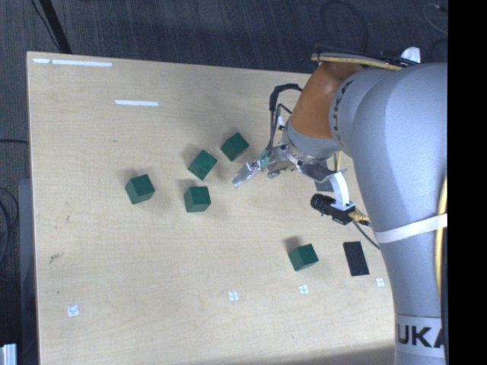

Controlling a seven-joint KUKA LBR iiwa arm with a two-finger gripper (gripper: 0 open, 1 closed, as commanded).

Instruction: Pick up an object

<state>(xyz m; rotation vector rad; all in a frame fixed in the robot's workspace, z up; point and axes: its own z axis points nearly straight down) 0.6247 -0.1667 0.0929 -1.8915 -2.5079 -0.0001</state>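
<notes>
Five green cubes lie on the light wooden desk (pixel 114 280). Three form a loose cluster near the middle: upper cube (pixel 234 146), middle cube (pixel 202 164), lower cube (pixel 197 198). A fourth cube (pixel 140 188) sits apart to their left; a fifth cube (pixel 303 256) lies near the arm's base, beside a small black rectangle (pixel 354 258). The grey arm (pixel 396 158) enters from the right. Its gripper (pixel 245 176) hangs just right of the cluster, nearest the upper cube, nothing between the jaws; their spread cannot be told. A white tape strip (pixel 137 103) marks the desk's far side.
</notes>
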